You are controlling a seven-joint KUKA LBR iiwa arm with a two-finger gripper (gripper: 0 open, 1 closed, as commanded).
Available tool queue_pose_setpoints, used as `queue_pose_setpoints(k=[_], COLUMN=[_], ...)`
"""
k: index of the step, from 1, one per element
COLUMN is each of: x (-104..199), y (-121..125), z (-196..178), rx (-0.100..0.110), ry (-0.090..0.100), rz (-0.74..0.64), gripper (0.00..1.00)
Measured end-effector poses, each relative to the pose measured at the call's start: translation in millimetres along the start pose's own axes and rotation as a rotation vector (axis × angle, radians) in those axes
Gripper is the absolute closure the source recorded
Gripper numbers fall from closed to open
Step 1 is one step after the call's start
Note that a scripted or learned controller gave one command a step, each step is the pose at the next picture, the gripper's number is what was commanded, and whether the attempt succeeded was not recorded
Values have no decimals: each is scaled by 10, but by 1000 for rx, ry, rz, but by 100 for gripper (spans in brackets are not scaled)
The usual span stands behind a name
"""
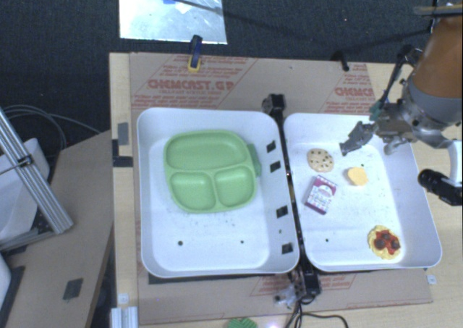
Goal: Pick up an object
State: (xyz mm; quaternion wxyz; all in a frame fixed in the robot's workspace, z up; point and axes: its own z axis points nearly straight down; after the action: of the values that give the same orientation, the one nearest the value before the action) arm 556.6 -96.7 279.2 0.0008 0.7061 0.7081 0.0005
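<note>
My pincer (370, 140) hangs over the upper part of the right bin (419, 174), its two fingers spread apart with nothing between them: one dark finger (353, 138) points down to the left, the other sits nearer my wrist. My arm comes in from the right, the orange band above the wrist.

Below the pincer, on the white floor of that bin, lie four small things. A round cookie (320, 160) with dark chips is nearest, just below and left of my left finger. A small yellow block (357, 176) lies near it to the right. A purple and white packet (320, 195) rests lower, close to the bin's left wall. A little pizza (384, 241) with red topping sits near the lower right corner, well apart from the others.

The left bin (155, 247) holds a green divided tray (211, 171). Both bins sit on the brown worktop (217, 80).
</note>
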Motion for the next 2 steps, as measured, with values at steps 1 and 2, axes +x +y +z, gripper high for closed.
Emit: queue_pose_setpoints(k=[1,2], x=[-551,-920], y=[220,616], z=[670,1984], rx=[3,-3], ry=[-1,-2], rz=[5,2], gripper=[0,0])
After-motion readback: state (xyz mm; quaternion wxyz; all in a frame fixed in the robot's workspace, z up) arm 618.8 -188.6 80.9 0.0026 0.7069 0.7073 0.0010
